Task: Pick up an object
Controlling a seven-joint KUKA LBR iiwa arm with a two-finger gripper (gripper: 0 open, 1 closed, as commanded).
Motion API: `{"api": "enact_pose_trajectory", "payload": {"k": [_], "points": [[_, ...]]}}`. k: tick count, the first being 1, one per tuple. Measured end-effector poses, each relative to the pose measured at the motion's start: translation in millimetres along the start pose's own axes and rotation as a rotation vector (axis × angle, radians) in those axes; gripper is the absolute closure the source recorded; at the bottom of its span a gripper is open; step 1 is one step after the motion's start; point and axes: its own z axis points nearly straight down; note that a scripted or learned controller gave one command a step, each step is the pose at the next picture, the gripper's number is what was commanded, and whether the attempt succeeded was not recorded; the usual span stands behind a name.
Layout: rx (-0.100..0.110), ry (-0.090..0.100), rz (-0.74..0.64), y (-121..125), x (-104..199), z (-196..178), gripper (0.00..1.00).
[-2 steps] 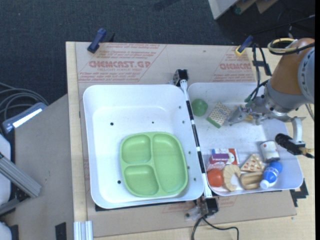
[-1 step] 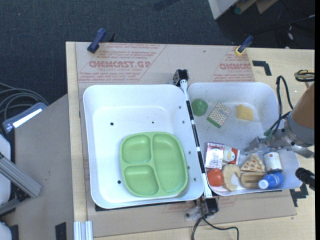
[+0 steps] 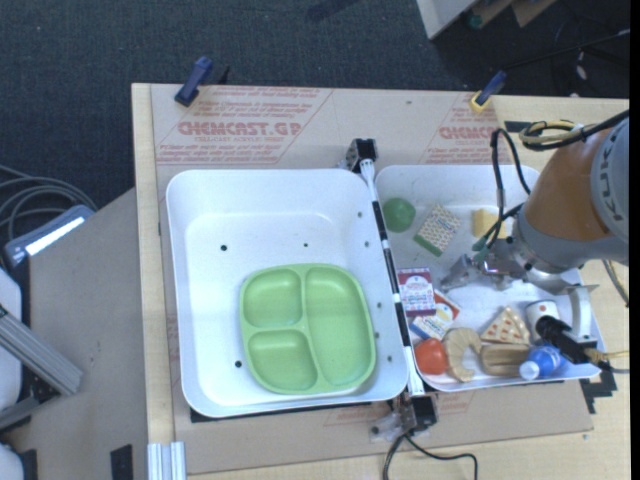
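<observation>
My gripper [image 3: 468, 268] hangs low over the middle of the right bin [image 3: 455, 176], reaching in from the right below the orange wrist band. Just left of it lies a red-and-white packet [image 3: 416, 290]. A speckled cracker card [image 3: 437, 229] and a green ball [image 3: 399, 213] lie farther back on the left. A pizza slice [image 3: 507, 326] sits in front of the gripper. Nothing shows as held.
The front of the right bin holds a red tomato [image 3: 430, 356], a round cookie [image 3: 461, 353], a bread piece [image 3: 500, 360], a blue bottle [image 3: 540, 363] and a small packet [image 3: 432, 320]. A yellow piece [image 3: 484, 221] lies at the back. The left bin [image 3: 200, 218] bears a green divided plate [image 3: 307, 326].
</observation>
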Motion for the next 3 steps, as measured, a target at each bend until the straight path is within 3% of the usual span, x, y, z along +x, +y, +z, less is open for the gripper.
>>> {"api": "enact_pose_trajectory", "payload": {"k": [1,2,3], "points": [[0.004,0.004,0.001,-59.5,-75.0,-5.4,0.0],[0.0,0.0,0.0,27.8,6.9,-0.1,0.0],[-0.001,0.0,-0.001,76.8,50.0,-39.5,0.0]]}}
